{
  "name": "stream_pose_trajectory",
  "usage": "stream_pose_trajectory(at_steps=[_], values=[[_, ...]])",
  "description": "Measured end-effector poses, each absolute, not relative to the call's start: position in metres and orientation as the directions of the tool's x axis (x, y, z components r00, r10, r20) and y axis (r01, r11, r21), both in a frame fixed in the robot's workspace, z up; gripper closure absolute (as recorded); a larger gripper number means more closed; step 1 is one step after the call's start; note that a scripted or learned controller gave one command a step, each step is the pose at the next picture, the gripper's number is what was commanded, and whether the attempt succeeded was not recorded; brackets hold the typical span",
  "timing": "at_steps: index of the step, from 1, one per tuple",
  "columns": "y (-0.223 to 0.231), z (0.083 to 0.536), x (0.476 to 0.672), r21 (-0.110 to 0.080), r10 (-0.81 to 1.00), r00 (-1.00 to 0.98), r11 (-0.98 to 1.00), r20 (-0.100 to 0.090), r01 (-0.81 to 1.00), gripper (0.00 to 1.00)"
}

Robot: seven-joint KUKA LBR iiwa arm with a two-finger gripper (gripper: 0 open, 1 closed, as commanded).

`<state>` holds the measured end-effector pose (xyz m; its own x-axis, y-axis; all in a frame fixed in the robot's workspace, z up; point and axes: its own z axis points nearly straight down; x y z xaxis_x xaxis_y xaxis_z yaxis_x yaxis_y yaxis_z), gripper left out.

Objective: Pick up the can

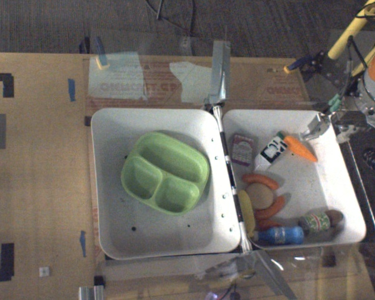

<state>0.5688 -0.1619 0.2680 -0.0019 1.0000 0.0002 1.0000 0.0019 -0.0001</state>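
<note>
While the gripper (pixel 317 127) hangs over the right bin's (pixel 337 167) far right corner, too blurred to tell how its fingers stand, the can (pixel 315 221) lies on its side near that bin's front right corner. A brown round thing (pixel 335 217) touches its right end, and a blue bottle (pixel 281 234) lies just to its left. A carrot (pixel 299 148) and small carton (pixel 272 150) sit near the gripper. The left bin (pixel 112 217) holds a green divided tray (pixel 165 172).
</note>
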Motion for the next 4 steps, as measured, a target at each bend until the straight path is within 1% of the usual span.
stream_pose_trajectory(at_steps=[1,2,3,4], values=[[-0.202,0.314,0.521,0.003,1.0,0.004,-0.004,-0.002,1.0,0.0],[-0.196,0.129,0.513,0.0,0.998,-0.064,0.064,0.0,0.998,0.0],[-0.212,0.087,0.485,0.003,1.0,-0.02,0.02,0.018,1.0,0.0],[-0.215,0.086,0.481,0.003,0.939,-0.345,0.345,0.0,0.939,0.0]])
